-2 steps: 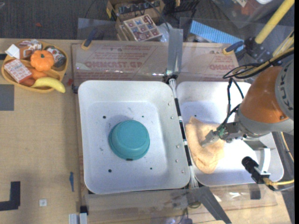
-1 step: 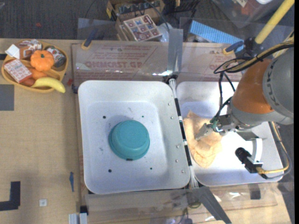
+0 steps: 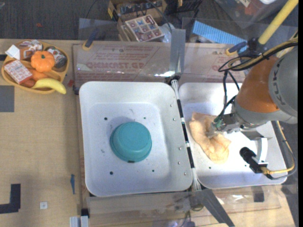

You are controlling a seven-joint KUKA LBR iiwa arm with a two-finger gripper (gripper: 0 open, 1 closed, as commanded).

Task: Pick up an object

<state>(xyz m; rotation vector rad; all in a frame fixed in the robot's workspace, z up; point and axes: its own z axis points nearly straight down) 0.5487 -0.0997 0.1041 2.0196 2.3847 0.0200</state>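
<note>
In the left bin (image 3: 94, 108) a teal bowl (image 3: 131, 141) sits centred, seemingly upside down and hard to pinch. In the right bin (image 3: 213, 174) a limp tan piece (image 3: 213, 144) lies flat. The gripper (image 3: 218, 126) is low at its far edge, probably seeking a fold; whether it is apart or together, I cannot tell.

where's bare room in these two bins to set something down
The left bin has bare floor all round the teal bowl, most toward the far wall. The right bin is crowded: the tan cloth lies by the dividing wall with the gripper over it; bare strips lie beyond it at the far wall and along the near wall.
</note>
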